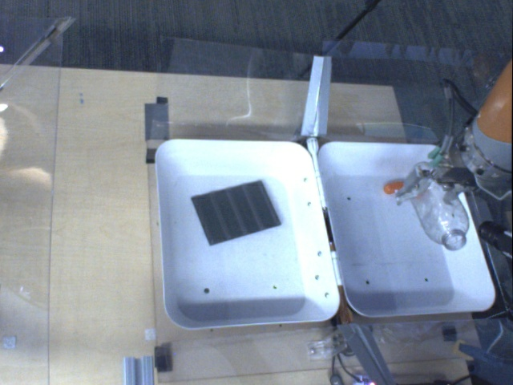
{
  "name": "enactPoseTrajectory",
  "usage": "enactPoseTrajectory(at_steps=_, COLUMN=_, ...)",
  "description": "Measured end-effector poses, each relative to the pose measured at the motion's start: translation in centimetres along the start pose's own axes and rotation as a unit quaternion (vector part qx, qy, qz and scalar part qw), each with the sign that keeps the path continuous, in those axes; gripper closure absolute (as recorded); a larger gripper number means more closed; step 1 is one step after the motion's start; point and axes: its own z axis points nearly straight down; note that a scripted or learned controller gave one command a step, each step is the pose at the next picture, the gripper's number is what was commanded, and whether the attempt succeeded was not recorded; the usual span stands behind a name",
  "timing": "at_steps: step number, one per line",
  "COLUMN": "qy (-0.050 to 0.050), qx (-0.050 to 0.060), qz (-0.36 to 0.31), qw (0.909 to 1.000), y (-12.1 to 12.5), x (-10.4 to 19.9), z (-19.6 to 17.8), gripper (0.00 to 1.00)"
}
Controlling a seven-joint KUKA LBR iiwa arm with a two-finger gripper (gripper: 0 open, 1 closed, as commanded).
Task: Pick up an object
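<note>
**Desk:** What is shown at the bench?

**Photographer:** Two white bins are seen from above at a slant. A dark ribbed mat [236,212] is laid flat in the left bin [180,239]. In the right bin [377,263], toward its far right part, a clear plastic bottle [441,215] is seen, and a small orange thing [393,188] lies just to its left.

**Desk:** And the arm?

**Photographer:** It is brought in from the right, with the gripper [423,180] set low over the far end of the bottle. Whether the gripper is released or clamped cannot be told; metal and clear plastic are merged there, and no grasp can be confirmed.

**Desk:** How is the bottle lying from the hand?

**Photographer:** It is stretched away from the gripper toward the near right, its long axis run on a diagonal from far left to near right, the narrower end being nearest the bin's right wall. The orange thing is placed to the gripper's left, close by.

**Desk:** What is the next move judged to turn on?

**Photographer:** The bottle's body would best be spanned across that diagonal, not along it. Slipping is to be feared on so smooth and rounded a surface.
</note>
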Motion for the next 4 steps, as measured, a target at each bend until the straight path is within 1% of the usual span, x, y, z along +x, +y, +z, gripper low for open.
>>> enactPoseTrajectory(at_steps=1, qy=-0.001, qx=-0.001, qz=-0.078, qw=0.997, y=8.0, x=-3.9, z=6.0, gripper=0.0)
enactPoseTrajectory(at_steps=2, qy=-0.002, qx=-0.003, qz=-0.109, qw=0.994, y=11.0, x=-6.0, z=15.4, gripper=0.0)
enactPoseTrajectory(at_steps=3, qy=-0.001, qx=-0.001, qz=-0.166, qw=0.9861, y=7.7, x=-6.6, z=16.0, gripper=0.0)
enactPoseTrajectory(at_steps=4, qy=-0.001, qx=-0.004, qz=-0.186, qw=0.9826, y=10.6, x=-1.2, z=16.3, gripper=0.0)
